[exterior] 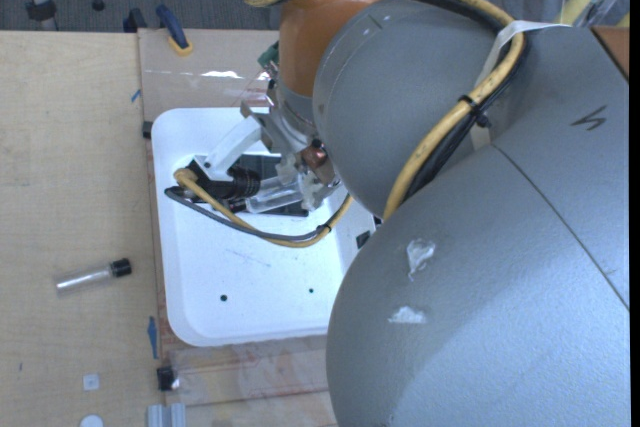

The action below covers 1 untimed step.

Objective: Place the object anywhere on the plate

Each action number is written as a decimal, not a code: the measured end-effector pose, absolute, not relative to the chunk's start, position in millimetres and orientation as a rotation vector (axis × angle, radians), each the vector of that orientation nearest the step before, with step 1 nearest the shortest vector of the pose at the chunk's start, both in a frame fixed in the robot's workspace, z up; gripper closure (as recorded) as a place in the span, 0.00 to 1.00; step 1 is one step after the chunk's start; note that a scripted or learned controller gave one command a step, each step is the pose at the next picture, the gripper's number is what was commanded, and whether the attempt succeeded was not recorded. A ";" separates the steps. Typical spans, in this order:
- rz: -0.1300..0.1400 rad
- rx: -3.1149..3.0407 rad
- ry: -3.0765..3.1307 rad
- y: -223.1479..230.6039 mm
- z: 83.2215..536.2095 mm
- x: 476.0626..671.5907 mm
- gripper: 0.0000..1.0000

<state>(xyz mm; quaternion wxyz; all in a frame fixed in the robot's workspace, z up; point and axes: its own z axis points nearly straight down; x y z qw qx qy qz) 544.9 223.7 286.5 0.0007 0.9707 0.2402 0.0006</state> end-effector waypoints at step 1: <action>-0.003 3.125 0.307 222.4 167.1 479.3 1.00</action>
